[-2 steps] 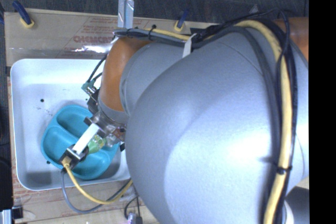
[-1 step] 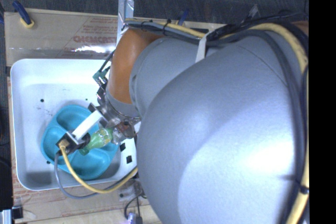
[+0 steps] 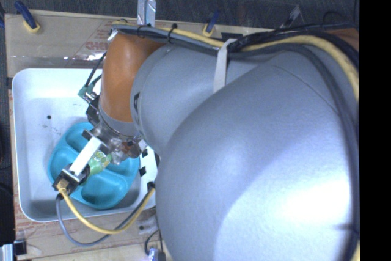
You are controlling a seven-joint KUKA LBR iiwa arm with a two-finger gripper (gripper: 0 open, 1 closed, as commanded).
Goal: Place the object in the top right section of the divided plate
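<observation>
Divided plate (image 3: 104, 183), blue, in white bin (image 3: 30, 131)

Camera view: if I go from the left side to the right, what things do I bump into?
Blue clamp → white bin → blue divided plate → orange band → big grey arm.

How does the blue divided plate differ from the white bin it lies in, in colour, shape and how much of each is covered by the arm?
The divided plate is bright blue; the bin is white. The plate is rounded with curved sections; the bin is rectangular with straight walls. The plate lies inside the bin at its lower part. The grey arm and gripper cover the plate's upper right and the bin's right side. Both are shallow, open containers.
</observation>
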